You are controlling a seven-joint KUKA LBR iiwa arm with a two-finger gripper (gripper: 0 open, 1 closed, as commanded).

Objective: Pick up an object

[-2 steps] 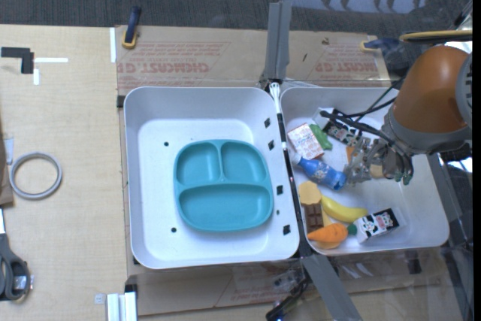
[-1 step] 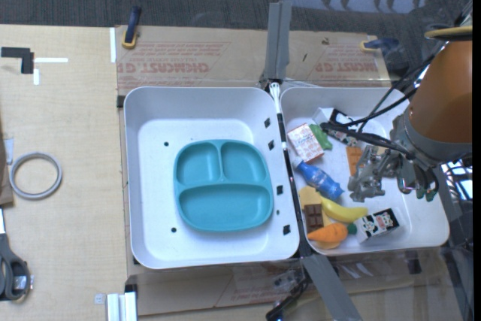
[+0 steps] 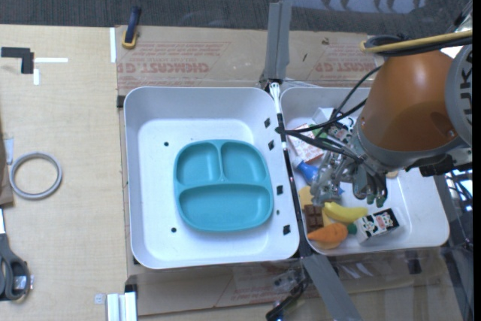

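The right bin (image 3: 421, 233) holds several small objects. A yellow banana (image 3: 347, 213) lies near its front, with an orange rounded piece (image 3: 328, 235) and a brown block (image 3: 313, 218) beside it. To the banana's right lies a black-and-white box (image 3: 379, 224). A blue item (image 3: 309, 170) sits near the bin's left wall. My gripper (image 3: 352, 194) hangs low just above and behind the banana, its fingers (image 3: 373, 192) apart with nothing seen between them. The orange-banded arm hides the bin's back half.
The left bin (image 3: 143, 131) carries a teal divided plate (image 3: 223, 185). On the wooden bench to the left lie a grey tape ring (image 3: 34, 175) and scissors (image 3: 11, 278). A grey post (image 3: 276, 41) stands behind the gap between the bins.
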